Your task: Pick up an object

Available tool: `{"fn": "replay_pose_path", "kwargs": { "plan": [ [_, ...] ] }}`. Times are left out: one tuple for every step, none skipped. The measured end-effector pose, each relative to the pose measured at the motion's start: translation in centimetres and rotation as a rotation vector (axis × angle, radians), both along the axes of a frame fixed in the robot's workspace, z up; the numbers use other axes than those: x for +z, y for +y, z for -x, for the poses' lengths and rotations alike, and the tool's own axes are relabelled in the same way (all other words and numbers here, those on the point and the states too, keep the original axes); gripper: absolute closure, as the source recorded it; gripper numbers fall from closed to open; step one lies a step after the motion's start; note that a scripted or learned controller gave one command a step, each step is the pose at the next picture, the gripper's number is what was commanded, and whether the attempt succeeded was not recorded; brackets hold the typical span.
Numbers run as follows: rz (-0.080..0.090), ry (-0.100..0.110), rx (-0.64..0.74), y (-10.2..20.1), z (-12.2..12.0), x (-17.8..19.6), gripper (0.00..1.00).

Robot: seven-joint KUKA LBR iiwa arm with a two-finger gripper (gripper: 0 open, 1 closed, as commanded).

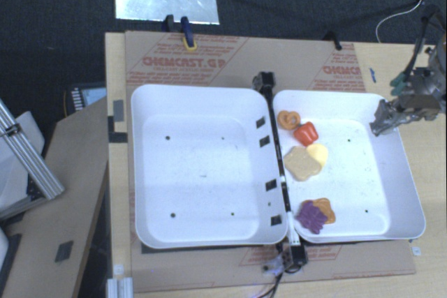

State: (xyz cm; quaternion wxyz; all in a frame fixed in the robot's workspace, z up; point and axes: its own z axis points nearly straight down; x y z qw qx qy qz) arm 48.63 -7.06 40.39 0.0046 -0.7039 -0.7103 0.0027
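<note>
While nothing is yet lifted, the scene reads plainly from the biggest thing down. The worktop (230,56) carries a printed cardboard sheet, and on it sit two shallow white bins side by side. The left bin (150,150) has nothing lying on its floor that I can make out. The right bin (391,178) holds all the objects, gathered along its left wall beside the divider.

At the right bin's far right rim hangs the gripper (383,123), at the end of the arm that comes in from the right. It is well apart from the objects, and nothing sits in it (whether it is open or closed cannot be told at this angle).

Among the objects, the tan slab (300,164) is the broadest, touching a pale yellow piece (318,152) on its right. A purple piece (311,217) lies nearer, overlapping a small orange one. Farther off, a red piece (306,132) touches an orange ring shape (288,119).

By my judgement this is the approach step: no target has been reached. The next move calls for travel leftward across the bin, then a descent over one object, ideally one with some clearance from its neighbours and the wall.
</note>
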Motion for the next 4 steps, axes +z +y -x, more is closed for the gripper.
{"fn": "replay_pose_path", "kwargs": {
  "plan": [
    [-0.001, -0.013, 0.007, 10.6, -0.1, -0.2, 1.00],
    [0.000, -0.014, 0.002, 17.4, 0.0, 2.1, 1.00],
    [-0.003, -0.025, -0.001, 21.0, 0.0, 13.3, 1.00],
    [-0.001, -0.012, 0.003, 28.7, 0.1, 13.1, 1.00]
  ]
}}
